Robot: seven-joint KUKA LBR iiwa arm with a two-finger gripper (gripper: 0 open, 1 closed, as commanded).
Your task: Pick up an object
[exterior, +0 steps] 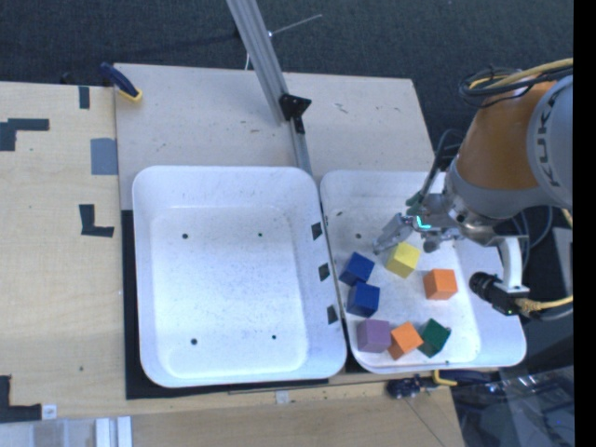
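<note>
Tool (402, 237) above yellow cube (403, 260)

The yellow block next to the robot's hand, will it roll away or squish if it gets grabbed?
The yellow block looks cube-shaped with flat faces, so it probably slides or tips rather than rolls. Its crisp edges suggest it's stiff, not squishy. It seems small beside the end effector, so it's likely light.

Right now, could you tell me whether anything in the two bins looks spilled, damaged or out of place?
Nothing stands out. The blocks all lie inside the right bin, loosely scattered: two blue, a yellow block, two orange, a purple and a green. The gripper hovers beside the yellow one. Neither bin looks damaged or shifted.
</note>
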